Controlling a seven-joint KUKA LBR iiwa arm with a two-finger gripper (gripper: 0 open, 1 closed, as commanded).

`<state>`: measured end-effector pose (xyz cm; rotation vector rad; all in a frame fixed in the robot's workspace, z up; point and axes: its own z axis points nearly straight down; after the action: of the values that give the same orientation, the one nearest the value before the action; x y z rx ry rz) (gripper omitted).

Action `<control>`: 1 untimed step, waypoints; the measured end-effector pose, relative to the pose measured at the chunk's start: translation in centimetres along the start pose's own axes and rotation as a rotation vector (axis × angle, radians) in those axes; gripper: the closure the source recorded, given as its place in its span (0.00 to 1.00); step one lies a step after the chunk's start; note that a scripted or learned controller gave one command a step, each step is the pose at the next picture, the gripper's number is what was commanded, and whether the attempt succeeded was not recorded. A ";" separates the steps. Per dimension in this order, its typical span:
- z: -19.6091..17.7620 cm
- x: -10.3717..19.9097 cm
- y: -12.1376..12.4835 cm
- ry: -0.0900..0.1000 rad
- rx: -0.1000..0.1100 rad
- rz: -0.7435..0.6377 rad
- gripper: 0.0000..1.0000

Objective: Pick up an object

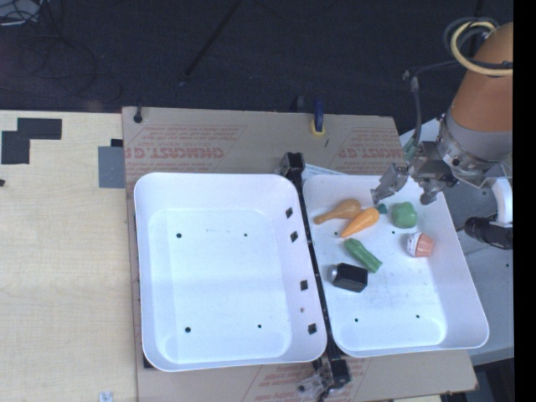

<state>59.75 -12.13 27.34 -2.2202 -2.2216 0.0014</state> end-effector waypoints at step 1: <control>9.2 4.7 0.8 0.003 0.011 -0.003 0.00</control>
<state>60.54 -7.38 18.09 -2.2093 -2.2184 0.0093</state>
